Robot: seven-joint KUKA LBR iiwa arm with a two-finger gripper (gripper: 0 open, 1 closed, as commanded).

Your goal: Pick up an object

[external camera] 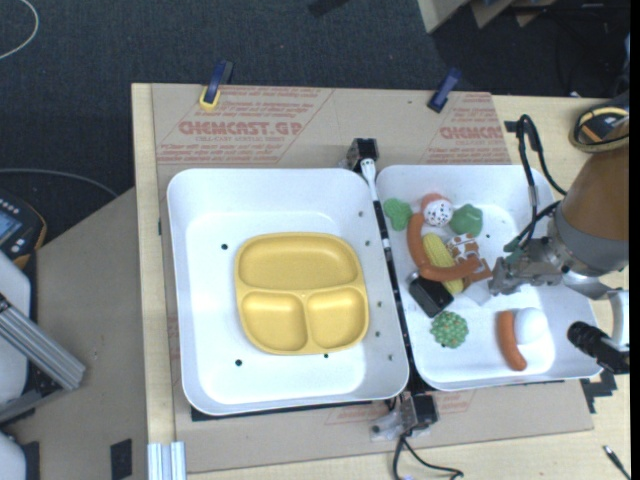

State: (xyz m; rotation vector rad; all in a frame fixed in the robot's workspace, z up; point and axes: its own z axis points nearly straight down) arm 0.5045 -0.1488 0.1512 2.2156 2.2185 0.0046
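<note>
Left bin point(190, 268): yellow three-compartment tray point(300, 291) at centre, wide bare rim all round. Right bin point(560, 363): toy food crowded toward its left wall — corn cob point(437, 255), orange sausage point(419, 245), spotted ball point(436, 210), green pieces point(466, 218), black block point(431, 295), broccoli point(450, 329). Near front right corner: red sausage point(511, 339) touching a white piece point(531, 326). Gripper point(497, 271) low over the bin's middle, beside the corn cob; cannot tell its state. Open floor toward the far right corner.
</note>
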